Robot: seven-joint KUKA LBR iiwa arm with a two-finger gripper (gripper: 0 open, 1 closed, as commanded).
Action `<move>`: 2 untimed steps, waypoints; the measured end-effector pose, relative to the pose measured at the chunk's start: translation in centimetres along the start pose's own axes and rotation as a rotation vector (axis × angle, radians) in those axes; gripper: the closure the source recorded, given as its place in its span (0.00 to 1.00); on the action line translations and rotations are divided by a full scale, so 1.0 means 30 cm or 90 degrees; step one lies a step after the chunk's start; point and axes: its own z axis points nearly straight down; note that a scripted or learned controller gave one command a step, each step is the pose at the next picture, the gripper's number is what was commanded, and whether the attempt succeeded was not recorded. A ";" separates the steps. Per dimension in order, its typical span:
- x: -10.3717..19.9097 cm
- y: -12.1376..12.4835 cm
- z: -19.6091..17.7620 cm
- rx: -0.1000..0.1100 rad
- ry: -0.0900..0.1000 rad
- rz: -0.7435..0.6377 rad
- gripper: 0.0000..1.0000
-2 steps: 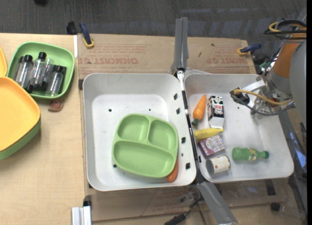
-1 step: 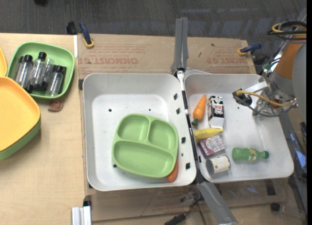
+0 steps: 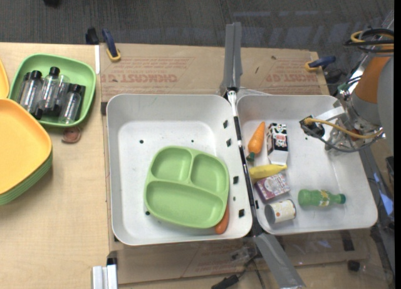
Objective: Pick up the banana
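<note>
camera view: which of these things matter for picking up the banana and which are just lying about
For the job: banana, the right bin it lies in, gripper.

Lying about: carrot, milk carton, purple packet, can, green bottle, green plate in the left bin, tray of small bottles, orange plates.

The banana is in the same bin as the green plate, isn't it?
No. The camera view shows the banana lying in the right bin, just below the carrot. The green plate is in the left bin.
</note>
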 end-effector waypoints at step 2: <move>0.068 0.014 0.005 0.002 -0.003 -0.027 1.00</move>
